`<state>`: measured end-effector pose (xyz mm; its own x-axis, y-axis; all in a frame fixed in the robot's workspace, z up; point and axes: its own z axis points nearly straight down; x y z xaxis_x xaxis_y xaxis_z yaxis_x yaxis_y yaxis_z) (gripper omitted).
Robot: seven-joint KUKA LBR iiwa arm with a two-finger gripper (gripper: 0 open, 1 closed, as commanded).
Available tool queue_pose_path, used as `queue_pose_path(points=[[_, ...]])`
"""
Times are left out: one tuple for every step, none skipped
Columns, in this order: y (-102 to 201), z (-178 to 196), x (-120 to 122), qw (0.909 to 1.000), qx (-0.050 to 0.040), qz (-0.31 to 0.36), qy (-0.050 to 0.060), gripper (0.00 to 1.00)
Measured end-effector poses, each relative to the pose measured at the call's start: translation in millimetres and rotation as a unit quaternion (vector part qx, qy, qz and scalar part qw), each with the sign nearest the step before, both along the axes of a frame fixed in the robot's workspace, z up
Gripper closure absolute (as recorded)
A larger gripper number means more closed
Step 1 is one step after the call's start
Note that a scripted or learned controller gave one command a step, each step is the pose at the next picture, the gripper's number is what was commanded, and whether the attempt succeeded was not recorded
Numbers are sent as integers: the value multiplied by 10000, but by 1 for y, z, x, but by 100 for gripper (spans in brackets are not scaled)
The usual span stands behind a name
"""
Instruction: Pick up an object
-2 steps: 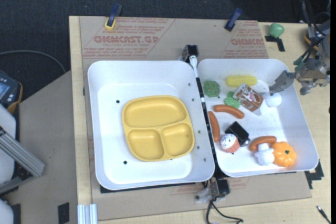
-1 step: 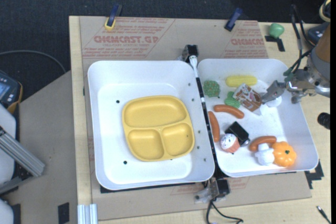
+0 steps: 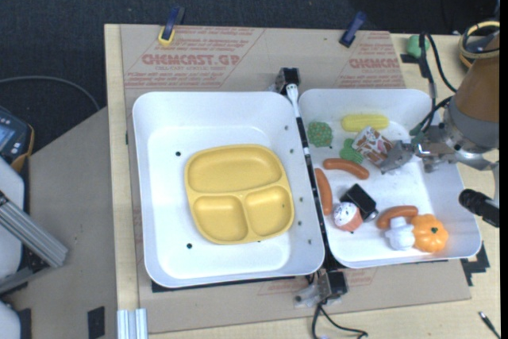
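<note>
On my screen, the worktop [image 3: 238, 52] carries two white bins. The left bin [image 3: 159, 171] holds a yellow tray [image 3: 236, 192] with three compartments. The right bin [image 3: 444, 202] is crowded: a green broccoli [image 3: 320, 132], a yellow corn [image 3: 364, 122], two sausages [image 3: 346, 167], a white egg timer [image 3: 346, 215], a black block [image 3: 359, 199] and an orange pumpkin [image 3: 430, 234] near the front. The tool [image 3: 394, 157] reaches in from the right, low beside a red-and-white packet [image 3: 371, 143]; I cannot tell its opening.

Yellow divided tray [image 3: 238, 193] in left bin [image 3: 159, 131]
</note>
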<state>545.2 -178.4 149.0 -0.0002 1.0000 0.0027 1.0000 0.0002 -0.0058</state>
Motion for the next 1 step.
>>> queue_pose_path(points=[[5,-44,-4,10000,1,-1,3,0]])
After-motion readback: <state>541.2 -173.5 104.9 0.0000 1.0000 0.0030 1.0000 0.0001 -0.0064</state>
